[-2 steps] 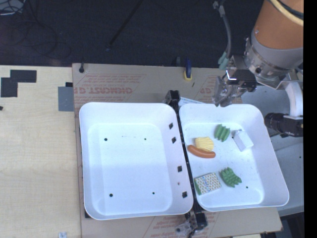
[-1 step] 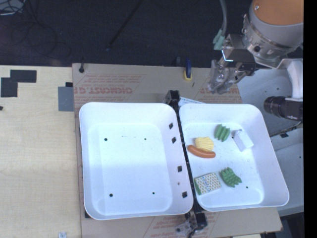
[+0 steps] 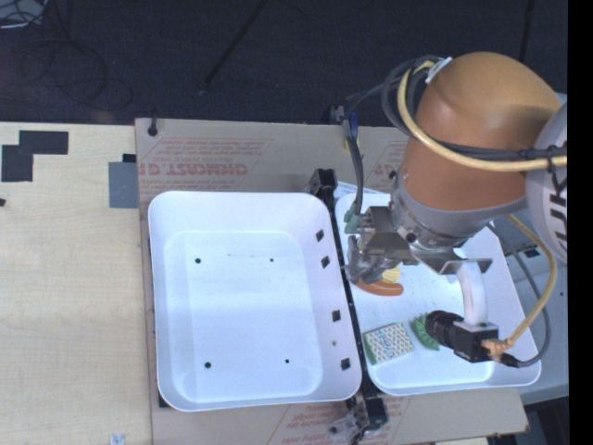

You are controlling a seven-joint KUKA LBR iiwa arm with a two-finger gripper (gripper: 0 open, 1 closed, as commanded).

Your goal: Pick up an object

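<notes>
The gripper (image 3: 371, 265) hangs low over the right bin (image 3: 434, 383), close to that bin's left wall and about halfway along it. The arm (image 3: 473, 137) bulks above the bin's far half and hides much of the floor there.

Just under the gripper, near the bin's left wall, lies an orange piece (image 3: 382, 288), long and rounded, flat on the bin floor. A small yellow piece (image 3: 393, 273) touches its far side and is partly tucked beneath the gripper. From this slant I cannot tell whether the gripper is open or closed. Nothing shows plainly as held, and the orange piece looks to rest on the floor.

The placement suggests the orange piece is the object aimed at, since the gripper sits over its end nearest the bin's left wall. That wall leaves little room on one side. With the yellow piece crowding in too, a grasp here could catch both or slip off the rounded end.

A patterned pad (image 3: 388, 342), white with green dots, lies flat in the bin's near left corner. A green piece (image 3: 426, 332) sits just beside it, toward the middle of the bin's near edge. Both are well clear of the gripper and look out of play for this try. The left bin (image 3: 241, 295) butts against the right bin's left wall, and both stand on the counter (image 3: 65, 295).
</notes>
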